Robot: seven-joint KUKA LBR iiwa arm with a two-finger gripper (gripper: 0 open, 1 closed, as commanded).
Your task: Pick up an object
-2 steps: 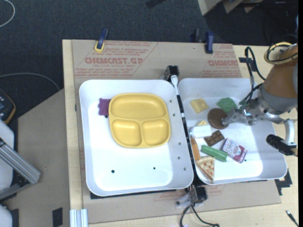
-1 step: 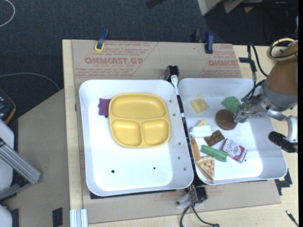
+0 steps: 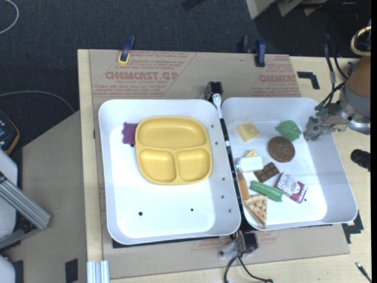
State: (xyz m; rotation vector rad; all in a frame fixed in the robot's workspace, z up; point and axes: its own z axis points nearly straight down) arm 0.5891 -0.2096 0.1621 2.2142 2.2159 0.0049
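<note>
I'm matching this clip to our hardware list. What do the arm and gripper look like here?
The arm enters at the right edge: a rounded body with an orange-tan section above a grey, metallic wrist ring. From it a small grey gripper of angular metal parts juts over the right bin. Dark cables loop beside the arm near the upper right. No markings are legible.

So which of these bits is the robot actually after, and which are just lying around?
For the job: gripper; the right bin's pieces: green piece, brown disc, yellow block, pizza slice, pink packet.

Lying about: yellow divided tray, purple piece, left bin, clamps.
</note>
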